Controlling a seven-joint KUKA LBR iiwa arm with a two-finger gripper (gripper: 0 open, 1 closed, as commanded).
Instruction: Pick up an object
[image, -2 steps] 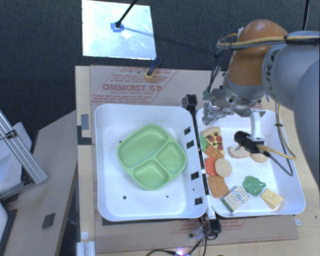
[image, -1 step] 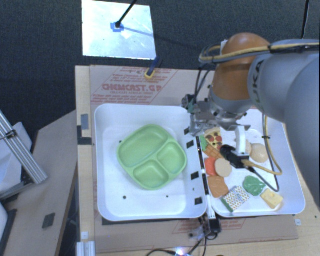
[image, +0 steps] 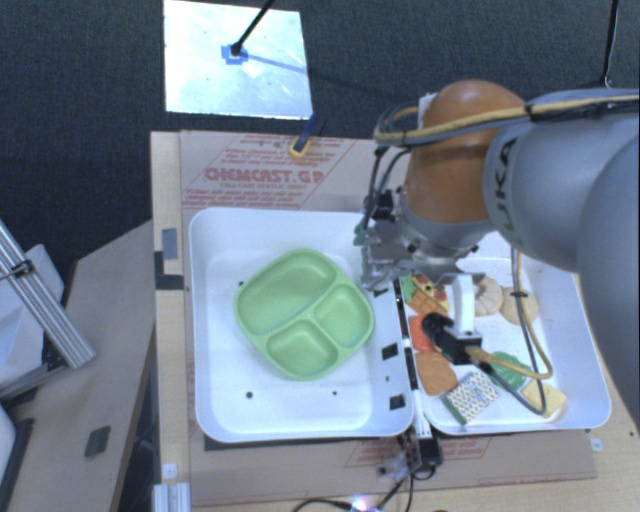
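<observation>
Two white bins are shown side by side. One green tray (image: 304, 313), divided into three compartments, is seen lying alone in the left bin (image: 215, 400), well to the left of the gripper (image: 385, 268). The gripper is placed over the divider between the bins, at the near-left corner of the right bin (image: 590, 390); the state of its jaws cannot be told. A cluttered pile (image: 470, 350) of small objects is held in the right bin, just below and right of the gripper, partly hidden by the arm (image: 540, 150).
</observation>
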